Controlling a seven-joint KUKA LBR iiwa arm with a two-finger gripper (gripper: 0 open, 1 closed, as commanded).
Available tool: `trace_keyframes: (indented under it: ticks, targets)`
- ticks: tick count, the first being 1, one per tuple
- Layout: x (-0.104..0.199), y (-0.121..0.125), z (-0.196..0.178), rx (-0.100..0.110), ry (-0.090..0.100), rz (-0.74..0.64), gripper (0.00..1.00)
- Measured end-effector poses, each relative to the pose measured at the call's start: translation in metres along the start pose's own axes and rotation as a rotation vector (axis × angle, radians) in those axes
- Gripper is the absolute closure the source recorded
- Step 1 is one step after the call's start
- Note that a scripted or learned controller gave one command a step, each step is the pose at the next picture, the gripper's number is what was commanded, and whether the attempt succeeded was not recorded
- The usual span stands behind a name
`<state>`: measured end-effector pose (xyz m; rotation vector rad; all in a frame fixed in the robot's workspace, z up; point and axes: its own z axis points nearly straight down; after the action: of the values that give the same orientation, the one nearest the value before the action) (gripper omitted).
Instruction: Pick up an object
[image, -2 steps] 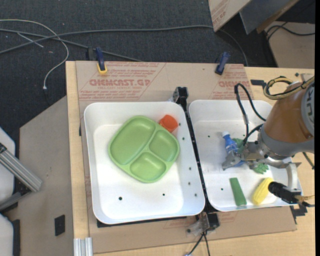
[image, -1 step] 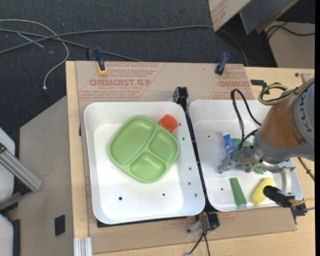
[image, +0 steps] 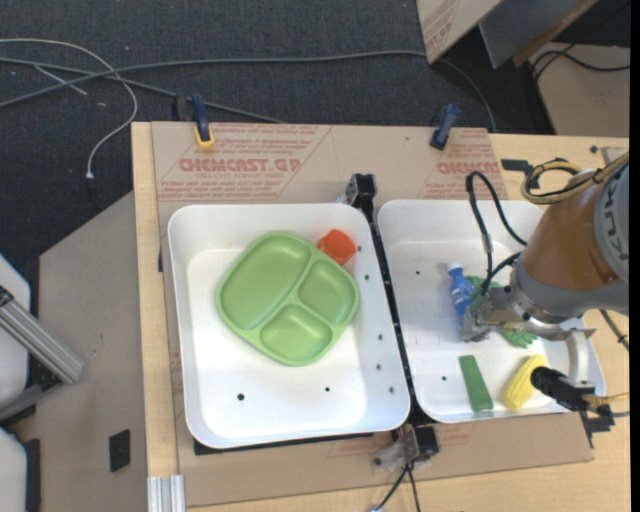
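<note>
Two shallow white bins sit side by side on a cardboard-covered bench. The left bin (image: 200, 400) fills the middle of the frame and holds a green divided plate (image: 288, 296) with three compartments, lying flat and turned at a slant. An orange ball-like object (image: 338, 244) rests just beside the plate's upper right edge, touching or nearly touching it.

The right bin (image: 420, 230) lies at the right of the frame. The arm (image: 572, 250), with its orange band, reaches in from the right and covers much of that bin. The gripper (image: 488, 318) hangs low over the bin's middle; whether its claw is open or closed cannot be told from this angle.

A blue object (image: 460, 290) lies just left of the gripper, at its upper left, close to or touching it. A small green piece (image: 518, 336) shows just right of the gripper, partly hidden beneath the wrist. Lower down, a green bar (image: 475, 383) lies near the bin's front edge, below and slightly left of the gripper and apart from it. A yellow object (image: 524, 382) sits right of the bar, below the gripper.
</note>
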<state>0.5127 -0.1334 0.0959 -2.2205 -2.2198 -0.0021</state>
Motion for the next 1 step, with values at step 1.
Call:
trace_keyframes:
  ticks: [1]
  targets:
    - [-0.0034, -0.0082, -0.0558, -0.006, -0.004, 0.001, 1.0]
